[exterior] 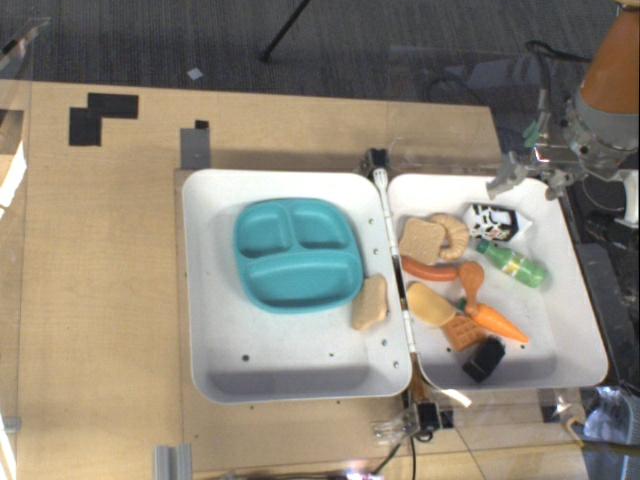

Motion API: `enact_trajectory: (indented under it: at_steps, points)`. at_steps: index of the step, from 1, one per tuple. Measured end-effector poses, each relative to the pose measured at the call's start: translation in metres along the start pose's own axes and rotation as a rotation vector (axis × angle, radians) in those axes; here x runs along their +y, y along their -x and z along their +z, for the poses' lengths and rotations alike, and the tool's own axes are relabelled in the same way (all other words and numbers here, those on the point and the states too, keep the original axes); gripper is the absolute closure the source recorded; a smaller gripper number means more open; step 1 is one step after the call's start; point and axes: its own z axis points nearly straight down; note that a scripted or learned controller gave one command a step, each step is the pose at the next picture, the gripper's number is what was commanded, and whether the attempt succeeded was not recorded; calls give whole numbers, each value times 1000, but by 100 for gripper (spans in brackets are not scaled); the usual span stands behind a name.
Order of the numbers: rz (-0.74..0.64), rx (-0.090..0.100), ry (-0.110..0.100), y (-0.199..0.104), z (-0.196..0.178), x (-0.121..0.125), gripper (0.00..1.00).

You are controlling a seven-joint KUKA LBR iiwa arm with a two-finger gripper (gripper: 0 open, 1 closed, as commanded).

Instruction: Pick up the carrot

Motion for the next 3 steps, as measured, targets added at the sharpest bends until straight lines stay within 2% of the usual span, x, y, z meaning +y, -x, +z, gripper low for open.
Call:
enact_trajectory:
  at_steps: [1, 2, 3]
  points:
    - [-375, -2, 7, -11, 153, -31, 0]
    - [-249, 0, 6, -16, 152, -125, 0]
    - [-254, -1, 16, -18, 139, -121, 100]
